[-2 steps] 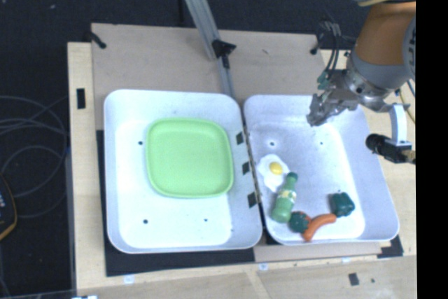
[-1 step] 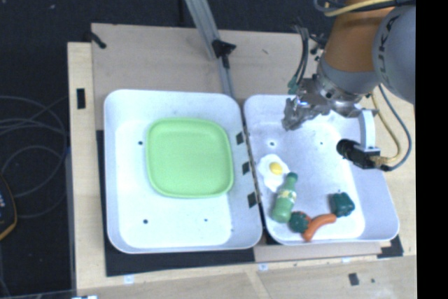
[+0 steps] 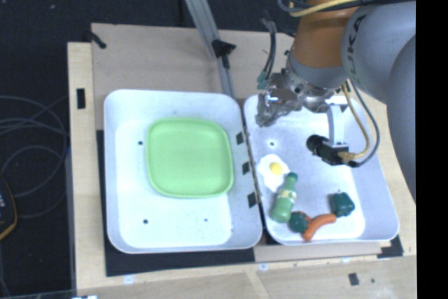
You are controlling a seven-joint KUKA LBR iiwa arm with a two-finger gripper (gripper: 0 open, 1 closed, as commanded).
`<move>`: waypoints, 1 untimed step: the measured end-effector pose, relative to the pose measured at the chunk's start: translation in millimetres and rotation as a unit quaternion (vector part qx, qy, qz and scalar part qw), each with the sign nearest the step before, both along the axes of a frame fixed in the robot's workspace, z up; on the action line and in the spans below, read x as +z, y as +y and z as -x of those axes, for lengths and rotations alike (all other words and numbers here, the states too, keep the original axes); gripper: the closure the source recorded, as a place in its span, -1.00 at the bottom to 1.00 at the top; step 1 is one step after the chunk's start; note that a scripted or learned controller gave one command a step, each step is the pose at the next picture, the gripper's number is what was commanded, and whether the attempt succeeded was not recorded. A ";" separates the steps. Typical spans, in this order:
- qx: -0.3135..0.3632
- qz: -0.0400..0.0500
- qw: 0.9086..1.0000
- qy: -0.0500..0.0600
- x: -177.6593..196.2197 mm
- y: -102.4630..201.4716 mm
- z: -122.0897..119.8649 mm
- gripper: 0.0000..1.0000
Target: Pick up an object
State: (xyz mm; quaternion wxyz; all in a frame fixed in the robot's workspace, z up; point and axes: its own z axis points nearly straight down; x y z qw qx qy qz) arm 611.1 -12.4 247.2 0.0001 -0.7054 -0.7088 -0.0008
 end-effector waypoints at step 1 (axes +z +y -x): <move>0.000 0.000 1.000 0.000 8.0 53.4 -0.2 1.00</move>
